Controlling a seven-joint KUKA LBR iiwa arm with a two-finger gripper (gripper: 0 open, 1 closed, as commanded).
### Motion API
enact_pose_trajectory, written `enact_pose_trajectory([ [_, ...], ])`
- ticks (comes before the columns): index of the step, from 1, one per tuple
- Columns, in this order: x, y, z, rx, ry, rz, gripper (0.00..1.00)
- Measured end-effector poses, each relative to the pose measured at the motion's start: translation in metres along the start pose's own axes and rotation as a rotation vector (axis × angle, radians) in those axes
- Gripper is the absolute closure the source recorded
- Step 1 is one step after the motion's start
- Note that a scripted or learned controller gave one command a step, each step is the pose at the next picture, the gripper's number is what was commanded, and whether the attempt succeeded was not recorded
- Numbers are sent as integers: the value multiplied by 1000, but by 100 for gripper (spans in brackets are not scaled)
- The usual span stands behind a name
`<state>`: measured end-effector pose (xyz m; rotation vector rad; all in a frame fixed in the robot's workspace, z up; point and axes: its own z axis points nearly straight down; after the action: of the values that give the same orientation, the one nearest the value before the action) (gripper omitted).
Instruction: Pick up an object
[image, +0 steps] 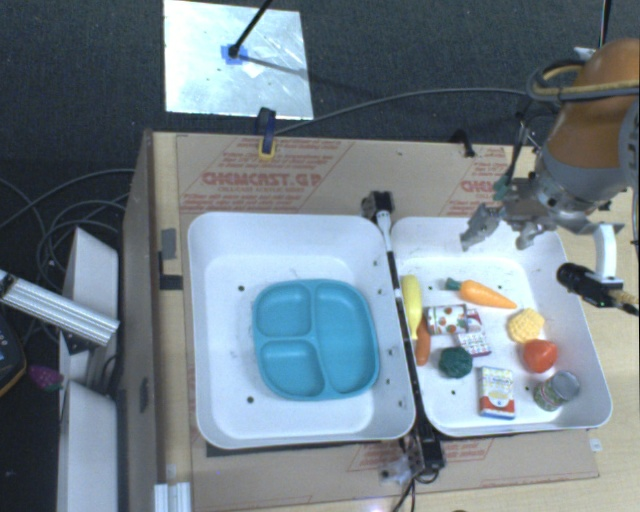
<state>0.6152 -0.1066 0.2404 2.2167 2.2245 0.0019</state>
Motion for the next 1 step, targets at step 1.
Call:
enact_pose_trajectory([
  [1, 8, -52, 152, 3, 0, 2, 0],
])
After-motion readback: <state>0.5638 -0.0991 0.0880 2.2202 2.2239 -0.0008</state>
